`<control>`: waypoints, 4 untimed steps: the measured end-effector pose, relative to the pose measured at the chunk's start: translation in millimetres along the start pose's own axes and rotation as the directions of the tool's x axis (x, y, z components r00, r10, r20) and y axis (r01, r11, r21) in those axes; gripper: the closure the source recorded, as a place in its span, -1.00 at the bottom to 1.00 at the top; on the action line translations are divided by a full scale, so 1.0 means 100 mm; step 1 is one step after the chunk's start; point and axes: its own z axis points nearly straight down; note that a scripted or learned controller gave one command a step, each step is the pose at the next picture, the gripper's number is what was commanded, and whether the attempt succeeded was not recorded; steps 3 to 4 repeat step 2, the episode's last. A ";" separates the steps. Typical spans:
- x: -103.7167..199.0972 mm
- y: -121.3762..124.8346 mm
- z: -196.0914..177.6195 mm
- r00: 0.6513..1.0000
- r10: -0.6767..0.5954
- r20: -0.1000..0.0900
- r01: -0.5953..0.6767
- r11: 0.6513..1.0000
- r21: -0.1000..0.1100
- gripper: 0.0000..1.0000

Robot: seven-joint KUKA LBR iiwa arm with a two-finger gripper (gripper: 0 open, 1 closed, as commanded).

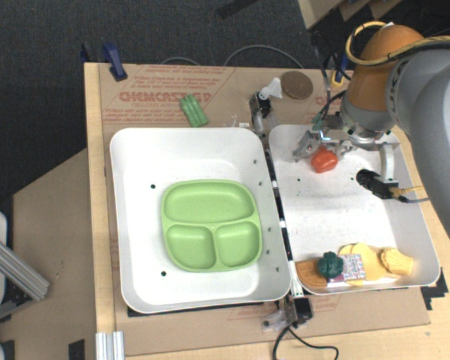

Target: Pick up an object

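hovering hand (322, 147) over one red object (324, 160), grip state unclear, two white bins (135, 171), one green tray (210, 223)

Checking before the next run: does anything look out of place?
Yes: a green object lies outside both bins, on the bench behind the left bin. Everything else sits inside the bins.

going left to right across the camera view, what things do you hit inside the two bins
green divided plate in the left bin → dark green toy at the right bin's near edge → yellow toy at the near right corner. The red object under the gripper overlaps the dark green toy's span, so it's left out.
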 end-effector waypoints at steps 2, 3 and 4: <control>0.77 -0.34 -1.07 1.000 -0.004 -0.005 0.004 1.000 -0.004 1.00; 0.77 -0.34 -1.07 1.000 -0.004 -0.005 0.004 1.000 -0.004 1.00; 0.77 -0.34 -1.07 1.000 -0.004 -0.005 0.004 1.000 -0.004 1.00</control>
